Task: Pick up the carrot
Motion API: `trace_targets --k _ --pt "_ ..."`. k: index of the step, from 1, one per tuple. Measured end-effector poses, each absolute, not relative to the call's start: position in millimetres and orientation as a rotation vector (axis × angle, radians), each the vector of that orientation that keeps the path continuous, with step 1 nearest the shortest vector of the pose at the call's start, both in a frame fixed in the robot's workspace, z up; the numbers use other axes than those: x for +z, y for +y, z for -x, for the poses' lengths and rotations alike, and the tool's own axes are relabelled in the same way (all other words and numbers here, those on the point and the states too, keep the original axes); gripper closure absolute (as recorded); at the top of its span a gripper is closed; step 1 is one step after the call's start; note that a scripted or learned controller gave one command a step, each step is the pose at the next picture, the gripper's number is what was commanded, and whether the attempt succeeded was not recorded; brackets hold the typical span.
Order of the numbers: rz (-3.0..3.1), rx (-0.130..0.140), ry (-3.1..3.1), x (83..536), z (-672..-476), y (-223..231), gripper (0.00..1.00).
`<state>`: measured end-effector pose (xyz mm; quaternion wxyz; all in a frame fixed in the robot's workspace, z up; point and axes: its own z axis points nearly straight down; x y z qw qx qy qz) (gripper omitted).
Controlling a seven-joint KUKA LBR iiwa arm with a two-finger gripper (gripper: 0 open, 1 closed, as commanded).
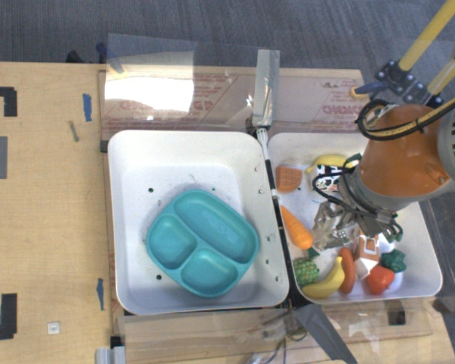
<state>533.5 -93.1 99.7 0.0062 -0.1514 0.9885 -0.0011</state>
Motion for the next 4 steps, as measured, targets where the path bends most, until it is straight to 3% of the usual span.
trace_targets --k 1,2,3,4 --pt "0.474 -0.003 3.095 99.0 -533.1 -93.0 0.00" --pt "0.444 0.000 3.103 88.0 -529.9 -93.8 0.00" --pt "0.446 -0.002 3.100 99.4 -531.4 -93.3 1.00" --pt "0.446 -0.001 3.101 98.7 -531.0 -93.2 0.00"
